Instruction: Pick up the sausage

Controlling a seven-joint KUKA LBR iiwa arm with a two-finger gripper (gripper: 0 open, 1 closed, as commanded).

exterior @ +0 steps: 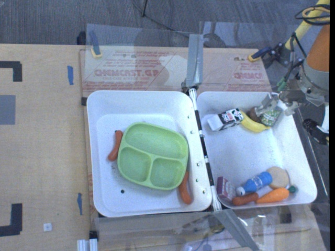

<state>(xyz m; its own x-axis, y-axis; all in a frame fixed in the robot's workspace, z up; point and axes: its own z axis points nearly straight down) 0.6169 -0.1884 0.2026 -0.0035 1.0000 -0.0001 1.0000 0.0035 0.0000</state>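
The sausage [115,145], an orange-red link, lies in the left bin [99,109] against the left rim of the green plate [153,155], running roughly along that rim. A second sausage [185,187] of the same colour lies at the plate's lower right corner, between the plate and the bin's right wall, partly tucked under the plate's edge. The plate has three compartments and sits slightly turned in the middle of its bin. Right of the plate, across the divider, is the right bin [306,156]. In that bin's upper part, up and to the right of the plate, a small black-and-white carton [227,119] lies on its side, with a banana [255,126] just beyond it. The gripper [271,111] hangs over the far end of the banana, farther still from the plate and well apart from both sausages. It is too blurred to tell whether it is open or closed, or whether it grips anything. Right of the plate's lower edge, along the right bin's near wall, lie a blue bottle [257,182], a carrot [273,195] and a red link [244,199] close together.
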